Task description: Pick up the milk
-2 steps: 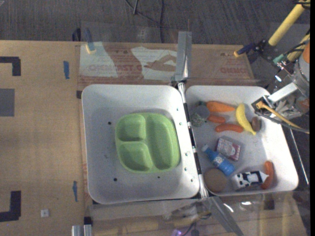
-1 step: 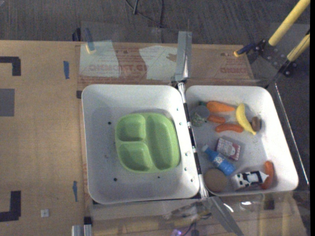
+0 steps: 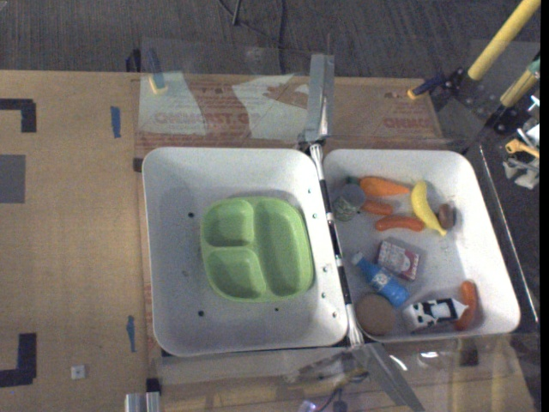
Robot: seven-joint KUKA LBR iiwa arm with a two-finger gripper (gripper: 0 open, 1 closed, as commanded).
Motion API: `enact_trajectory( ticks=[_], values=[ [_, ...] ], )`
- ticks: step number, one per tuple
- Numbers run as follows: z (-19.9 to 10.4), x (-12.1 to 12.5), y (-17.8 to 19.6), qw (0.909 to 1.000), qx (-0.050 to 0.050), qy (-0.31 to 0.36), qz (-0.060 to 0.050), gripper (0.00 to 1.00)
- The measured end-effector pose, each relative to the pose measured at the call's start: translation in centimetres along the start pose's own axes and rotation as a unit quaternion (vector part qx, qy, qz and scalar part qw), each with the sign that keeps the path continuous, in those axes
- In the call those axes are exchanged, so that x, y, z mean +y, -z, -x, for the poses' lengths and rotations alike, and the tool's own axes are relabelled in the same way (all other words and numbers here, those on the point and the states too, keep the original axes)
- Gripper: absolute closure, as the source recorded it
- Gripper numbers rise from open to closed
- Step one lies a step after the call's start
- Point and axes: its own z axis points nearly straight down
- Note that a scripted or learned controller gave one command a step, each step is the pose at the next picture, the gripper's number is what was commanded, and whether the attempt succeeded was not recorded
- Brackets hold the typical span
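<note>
Milk: I take the black-and-white cow-patterned carton (image 3: 434, 312) to be it, lying on its side near the near-right corner of the right bin (image 3: 489, 197).
Neighbours: a red sausage-like piece (image 3: 467, 304) sits just right of the milk, touching or nearly so; a round brown piece (image 3: 375, 313) lies close on its left; a blue bottle (image 3: 383, 283) lies just beyond that, toward the left.
Other clutter: carrots (image 3: 385, 186), a banana (image 3: 424, 207) and a small pink box (image 3: 399, 259) lie farther back, well apart from the milk.
Left bin: it holds a green divided plate (image 3: 256, 249), no part of this step.
Gripper: I cannot tell its state; no fingers are visible to me and nothing is held.
Stage: by my reading the approach has not begun, and the milk lies untouched.
Approach: I would come straight down over the carton's middle, clear of the near wall.
Grip line: I would close across the short width, near-to-far, since the left and right sides are crowded.
Risk: fingers could catch the red piece or jam on the bin wall.
Check: I would lift slowly and confirm the carton rises.
</note>
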Motion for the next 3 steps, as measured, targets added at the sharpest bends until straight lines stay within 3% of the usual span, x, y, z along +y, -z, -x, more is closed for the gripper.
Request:
enact_trajectory(
  ticks=[1, 2, 3],
  values=[
    [-7.3, -14.7, 5.1, 0.9999, 0.000, 0.017, 0.000, 1.00],
    [-9.1, -19.4, 2.7, 0.9987, -0.001, 0.051, -0.001, 1.00],
    [-7.9, -22.7, -10.1, 0.9981, 0.000, 0.061, -0.001, 1.00]
  ],
)
